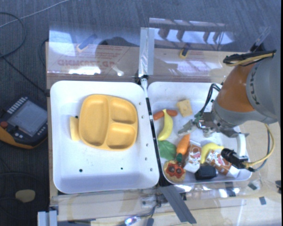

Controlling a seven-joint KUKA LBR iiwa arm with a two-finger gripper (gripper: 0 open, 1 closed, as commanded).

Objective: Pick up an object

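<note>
The right bin is carrying a crowd of toy food: a banana is lying against the divider with a small red piece beside it, a tan cube is sitting just above, and an orange carrot is slanting down the middle next to a green leaf. Nearer the front edge, a pizza slice, a red-and-white carton, a second yellow piece and a black item are bunching together. The tool is hanging over the bin's middle, just right of the banana and above the carrot, fingers spread apart and gripping nothing. The grey arm is reaching in from the right. In the left bin, a yellow divided plate is resting. A handheld pendant is lying on the floor, left of the surface.
</note>
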